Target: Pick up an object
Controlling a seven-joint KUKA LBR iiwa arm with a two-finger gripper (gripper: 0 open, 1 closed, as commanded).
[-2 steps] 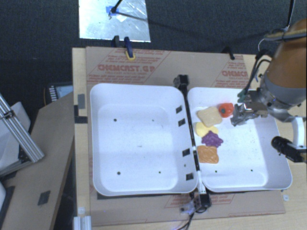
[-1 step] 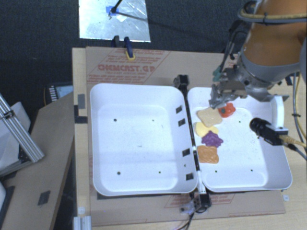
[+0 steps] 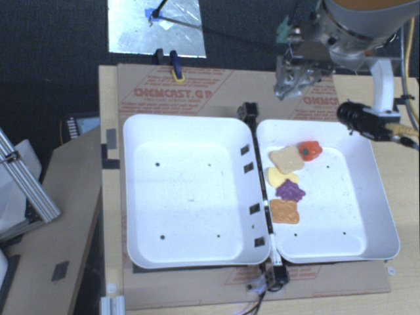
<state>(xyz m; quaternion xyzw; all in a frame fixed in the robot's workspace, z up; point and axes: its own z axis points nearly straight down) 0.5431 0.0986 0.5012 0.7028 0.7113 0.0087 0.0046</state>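
**Five small pieces crowd one bin's inner wall**

Nearest the table's front edge, an orange slab [image 3: 285, 211] lies in the bin on the view's right [image 3: 367, 202], touching a purple piece [image 3: 290, 190] behind it. Next come a yellow piece [image 3: 275, 176], a tan slice [image 3: 287, 158] overlapping it, and a red-orange piece [image 3: 310, 150] just beside that. Past the bins' far rims, the end effector [image 3: 292, 84] hangs over brown cardboard [image 3: 197, 87]. Whether it is wide or narrow, I cannot tell.
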